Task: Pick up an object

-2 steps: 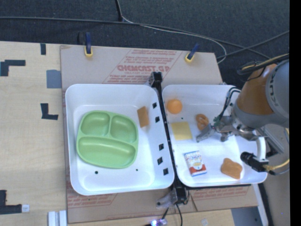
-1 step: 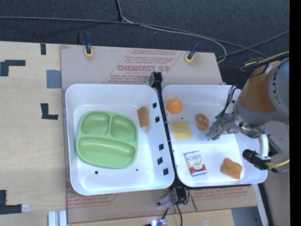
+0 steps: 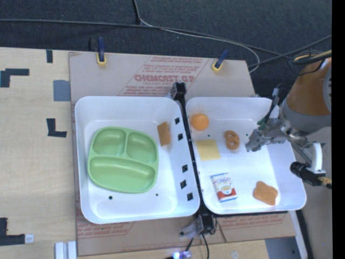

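Approach step: dark two-finger gripper [image 3: 257, 140] hovers in the right white bin [image 3: 280, 196], just beside the small brown pretzel [image 3: 232, 140]. Pincer state: can't tell, too blurred. Next: centre over pretzel, descend, close.

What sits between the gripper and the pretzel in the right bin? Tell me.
Nothing visible. The gripper hangs just right of the pretzel, with bare bin floor between them. The orange ball, yellow square, carton and bread piece lie off that line.
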Available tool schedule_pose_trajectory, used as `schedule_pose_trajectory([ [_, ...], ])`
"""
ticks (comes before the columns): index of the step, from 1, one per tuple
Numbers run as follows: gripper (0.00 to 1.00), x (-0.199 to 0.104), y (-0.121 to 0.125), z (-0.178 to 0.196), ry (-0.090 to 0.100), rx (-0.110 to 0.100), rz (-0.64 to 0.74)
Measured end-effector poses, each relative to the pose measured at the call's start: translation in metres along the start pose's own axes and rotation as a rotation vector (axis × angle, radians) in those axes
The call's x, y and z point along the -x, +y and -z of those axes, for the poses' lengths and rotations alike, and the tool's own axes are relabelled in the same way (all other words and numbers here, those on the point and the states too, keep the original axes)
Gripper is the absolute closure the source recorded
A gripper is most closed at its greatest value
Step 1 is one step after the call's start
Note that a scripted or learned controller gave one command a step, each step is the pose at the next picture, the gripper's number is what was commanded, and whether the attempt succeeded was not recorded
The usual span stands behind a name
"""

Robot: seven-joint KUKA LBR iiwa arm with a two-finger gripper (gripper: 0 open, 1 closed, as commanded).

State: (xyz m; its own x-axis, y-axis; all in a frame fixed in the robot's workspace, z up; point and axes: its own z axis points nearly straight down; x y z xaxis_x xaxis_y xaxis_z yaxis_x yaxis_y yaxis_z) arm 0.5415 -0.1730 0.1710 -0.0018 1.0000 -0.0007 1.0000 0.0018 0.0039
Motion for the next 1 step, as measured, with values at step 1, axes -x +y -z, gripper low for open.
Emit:
schedule_pose_trajectory([
  [1,1.0,-0.0004,0.0013,0.0429,0.0,0.0,0.0],
])
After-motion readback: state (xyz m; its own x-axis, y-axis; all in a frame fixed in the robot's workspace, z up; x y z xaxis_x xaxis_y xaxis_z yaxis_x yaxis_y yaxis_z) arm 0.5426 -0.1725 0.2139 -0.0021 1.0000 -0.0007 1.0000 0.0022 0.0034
